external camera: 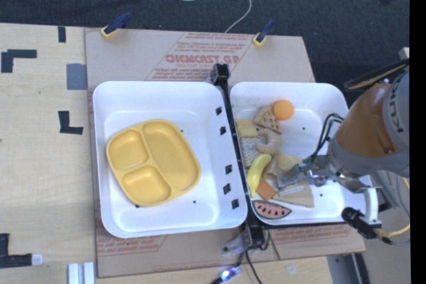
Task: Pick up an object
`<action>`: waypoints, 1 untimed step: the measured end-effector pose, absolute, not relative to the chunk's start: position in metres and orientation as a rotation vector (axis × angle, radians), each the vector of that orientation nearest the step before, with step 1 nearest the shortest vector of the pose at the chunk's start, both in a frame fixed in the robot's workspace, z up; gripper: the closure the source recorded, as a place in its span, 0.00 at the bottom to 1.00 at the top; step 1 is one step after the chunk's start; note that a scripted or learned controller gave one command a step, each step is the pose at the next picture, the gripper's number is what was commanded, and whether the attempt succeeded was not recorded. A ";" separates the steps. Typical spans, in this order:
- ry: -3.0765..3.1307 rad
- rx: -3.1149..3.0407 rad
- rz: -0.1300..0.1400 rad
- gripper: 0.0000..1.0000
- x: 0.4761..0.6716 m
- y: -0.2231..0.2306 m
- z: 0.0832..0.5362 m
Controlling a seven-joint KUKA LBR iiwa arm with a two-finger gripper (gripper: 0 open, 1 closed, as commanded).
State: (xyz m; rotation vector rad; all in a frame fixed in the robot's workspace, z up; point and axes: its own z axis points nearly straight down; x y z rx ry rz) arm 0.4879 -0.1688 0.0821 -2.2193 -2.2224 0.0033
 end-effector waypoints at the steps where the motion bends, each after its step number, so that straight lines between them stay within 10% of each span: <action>1: -2.224 -2.221 0.003 1.00 0.488 -0.169 0.095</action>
